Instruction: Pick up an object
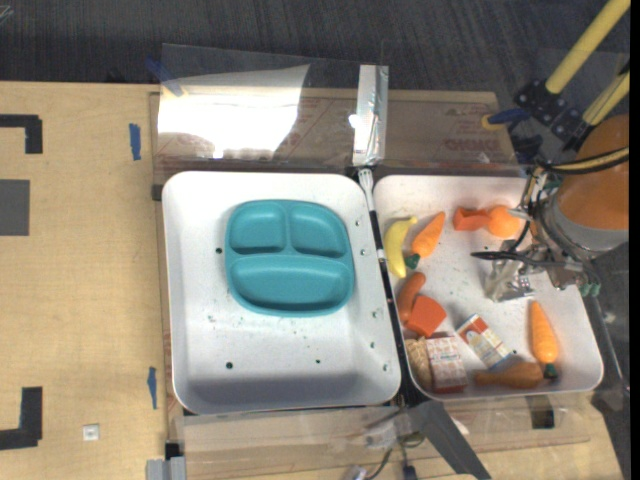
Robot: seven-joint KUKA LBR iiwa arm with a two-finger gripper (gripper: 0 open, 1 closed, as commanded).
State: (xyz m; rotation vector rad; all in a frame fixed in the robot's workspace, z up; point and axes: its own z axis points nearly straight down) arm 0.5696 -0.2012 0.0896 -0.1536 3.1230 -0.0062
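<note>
So the gripper (508, 280) is hanging low in the right bin (590, 373), and honestly I can't tell how its fingers are set, it's just a metallic tangle from here. Nothing visibly in it. Closest grab looks like the carrot (543, 334), sitting just off at about 4 o'clock from the gripper. Its long axis runs roughly 12 to 6, fat end toward 6, I think. The divided teal plate (289, 256) sits alone in the left bin (190, 348)
</note>
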